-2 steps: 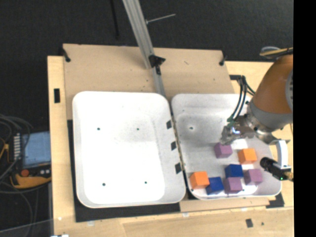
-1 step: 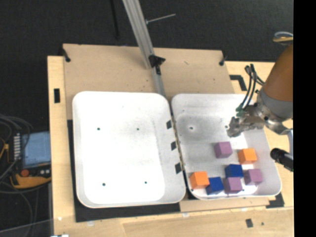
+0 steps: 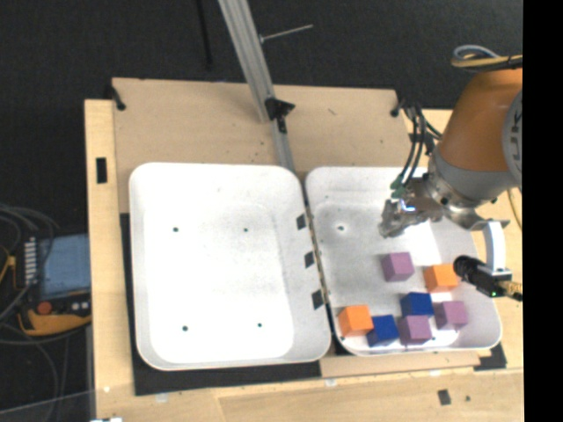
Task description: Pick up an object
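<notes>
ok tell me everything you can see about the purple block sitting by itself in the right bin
The lone purple block is a small matte cube, likely foam or painted wood. It rests flat on the floor of the right bin, slightly turned, near the bin's middle. Nothing touches it: the orange block lies apart to its right, the blue block below it. The pincer hovers just above it in the image.
</notes>
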Available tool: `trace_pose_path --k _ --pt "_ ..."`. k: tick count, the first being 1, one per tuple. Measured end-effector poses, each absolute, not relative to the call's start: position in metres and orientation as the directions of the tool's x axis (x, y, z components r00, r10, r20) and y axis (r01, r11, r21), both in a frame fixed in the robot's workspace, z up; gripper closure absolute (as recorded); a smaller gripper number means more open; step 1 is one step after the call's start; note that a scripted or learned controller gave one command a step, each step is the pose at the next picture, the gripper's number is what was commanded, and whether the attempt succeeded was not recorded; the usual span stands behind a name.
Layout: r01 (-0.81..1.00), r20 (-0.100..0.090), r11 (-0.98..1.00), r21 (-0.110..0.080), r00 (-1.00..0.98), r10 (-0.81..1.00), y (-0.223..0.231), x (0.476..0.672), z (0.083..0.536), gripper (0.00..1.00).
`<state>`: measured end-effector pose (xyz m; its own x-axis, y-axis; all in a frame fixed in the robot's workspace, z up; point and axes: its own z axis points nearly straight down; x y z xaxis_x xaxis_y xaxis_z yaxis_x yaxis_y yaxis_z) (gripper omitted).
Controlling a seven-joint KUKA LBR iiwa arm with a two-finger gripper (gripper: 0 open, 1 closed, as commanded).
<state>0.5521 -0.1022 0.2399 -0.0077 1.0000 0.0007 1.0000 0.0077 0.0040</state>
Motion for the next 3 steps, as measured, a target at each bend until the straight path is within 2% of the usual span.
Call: trace_pose_path --k 1,3 --pt "1.0 0.002 0.008 0.003 -0.008 1.0 -0.047 0.568 0.249 1.0" --pt "1.0 -0.001 0.006 0.003 -0.006 1.0 0.064 0.591 0.232 1.0"
